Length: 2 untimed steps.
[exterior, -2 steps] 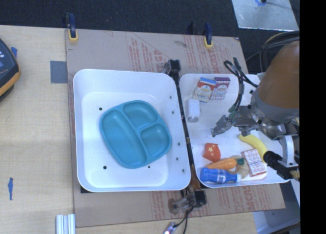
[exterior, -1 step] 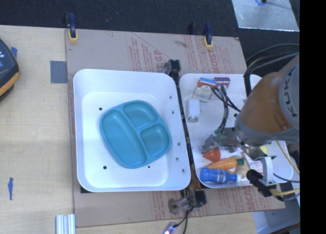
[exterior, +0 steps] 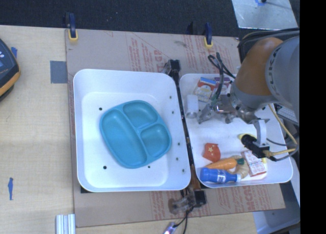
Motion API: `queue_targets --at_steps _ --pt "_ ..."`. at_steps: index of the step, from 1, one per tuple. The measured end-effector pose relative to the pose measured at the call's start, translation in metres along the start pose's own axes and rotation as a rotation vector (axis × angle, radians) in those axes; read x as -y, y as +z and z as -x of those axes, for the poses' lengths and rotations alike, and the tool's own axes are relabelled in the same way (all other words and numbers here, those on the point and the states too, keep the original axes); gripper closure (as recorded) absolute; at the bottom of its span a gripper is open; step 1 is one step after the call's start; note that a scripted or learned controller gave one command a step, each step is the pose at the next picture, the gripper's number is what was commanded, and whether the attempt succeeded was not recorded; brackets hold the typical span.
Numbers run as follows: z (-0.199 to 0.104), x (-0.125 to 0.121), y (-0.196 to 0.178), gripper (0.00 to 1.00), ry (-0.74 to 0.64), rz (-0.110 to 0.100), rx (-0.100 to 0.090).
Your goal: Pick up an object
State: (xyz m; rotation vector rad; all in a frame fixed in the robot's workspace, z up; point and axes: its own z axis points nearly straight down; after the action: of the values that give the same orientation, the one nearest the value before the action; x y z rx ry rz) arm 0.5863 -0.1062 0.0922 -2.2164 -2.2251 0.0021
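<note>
Arm [exterior: 265,72] bent low, end effector [exterior: 210,112] inside right bin [exterior: 285,174]

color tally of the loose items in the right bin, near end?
Blue: 1, blue plastic bottle with white label
Orange: 1, orange carrot-shaped toy
Red: 1, small red block with a star
Red and white: 1, small carton
Total: 4. Items under the arm are too hidden to count.
</note>
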Motion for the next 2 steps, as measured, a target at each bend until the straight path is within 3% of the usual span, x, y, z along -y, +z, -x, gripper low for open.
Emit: queue_targets --at_steps 1,2 --pt "-0.0126 0.1032 0.0012 0.0 -0.001 -0.004 -0.001" --pt "-0.0118 0.1033 -0.0088 1.0 -0.004 -0.005 0.0"
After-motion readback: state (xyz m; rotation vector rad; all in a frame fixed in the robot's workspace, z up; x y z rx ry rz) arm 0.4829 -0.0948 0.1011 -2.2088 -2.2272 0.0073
